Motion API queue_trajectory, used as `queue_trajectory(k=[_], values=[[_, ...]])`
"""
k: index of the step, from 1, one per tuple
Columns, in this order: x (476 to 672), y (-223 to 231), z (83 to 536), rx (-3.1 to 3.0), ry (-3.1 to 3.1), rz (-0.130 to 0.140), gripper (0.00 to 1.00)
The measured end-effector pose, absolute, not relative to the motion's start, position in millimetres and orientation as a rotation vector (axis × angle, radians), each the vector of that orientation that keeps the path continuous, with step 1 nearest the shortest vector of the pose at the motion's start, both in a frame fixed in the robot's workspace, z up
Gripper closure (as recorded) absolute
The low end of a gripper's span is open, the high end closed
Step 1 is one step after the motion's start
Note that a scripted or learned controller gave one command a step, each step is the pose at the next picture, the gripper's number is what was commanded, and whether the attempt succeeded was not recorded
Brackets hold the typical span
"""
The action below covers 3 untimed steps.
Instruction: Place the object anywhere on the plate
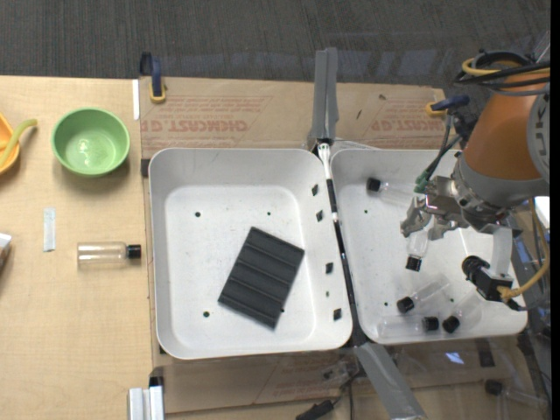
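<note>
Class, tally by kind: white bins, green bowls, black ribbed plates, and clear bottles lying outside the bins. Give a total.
white bins: 2
green bowls: 1
black ribbed plates: 1
clear bottles outside the bins: 1
Total: 5

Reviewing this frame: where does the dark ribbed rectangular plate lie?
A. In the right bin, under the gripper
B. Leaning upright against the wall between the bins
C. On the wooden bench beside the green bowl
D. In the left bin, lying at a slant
D. The dark ribbed plate lies flat and slanted on the floor of the left bin, apart from its walls; the gripper is over the right bin.
</note>
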State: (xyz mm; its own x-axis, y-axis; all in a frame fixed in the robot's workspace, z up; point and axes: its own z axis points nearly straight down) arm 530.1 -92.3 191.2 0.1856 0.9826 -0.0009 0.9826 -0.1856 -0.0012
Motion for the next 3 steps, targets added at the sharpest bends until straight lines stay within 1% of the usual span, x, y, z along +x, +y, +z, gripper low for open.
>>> queue_trajectory(k=[1,2,3], values=[[594.1,-24.4,190.2,-2.081,-2.352,0.005,1.0],[566.6,31.9,202.0,-1.864,-2.526,0.004,1.0],[557.3,147.5,96.3,-1.533,-2.74,0.004,1.0]])
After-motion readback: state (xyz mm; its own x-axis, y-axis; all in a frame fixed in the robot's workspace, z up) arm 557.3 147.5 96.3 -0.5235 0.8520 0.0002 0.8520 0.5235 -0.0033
